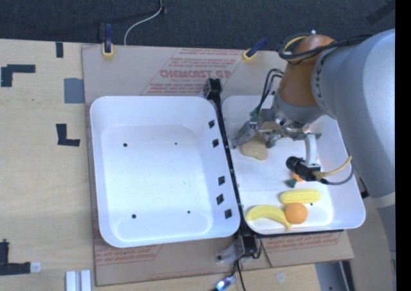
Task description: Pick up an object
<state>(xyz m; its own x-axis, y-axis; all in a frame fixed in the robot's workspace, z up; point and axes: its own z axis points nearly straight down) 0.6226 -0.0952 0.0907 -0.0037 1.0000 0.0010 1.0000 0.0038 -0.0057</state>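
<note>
Okay, gripper (259, 130) hangs low in the right bin (264, 184), with one beige lump (255, 151) just beside it on the near side. Can't tell how wide it's open or whether it has hold of anything. At the bin's front are one banana (265, 214), one orange (296, 213) and one yellow oblong piece (300, 197), bunched together and clear of the gripper.

There it was, the one mark that could be read: red lettering (194, 74) spelling "CHEMCAST GP", printed on the cardboard sheet (128, 68) that lay beneath the white bins (96, 116). It sat up and to the left of the gripper (257, 132), slanting across the board. Finer red lines ran just above and below that word, too small to read. More red print (128, 254) peeked out on the same sheet, well down and left of the gripper, and was likewise illegible.
</note>
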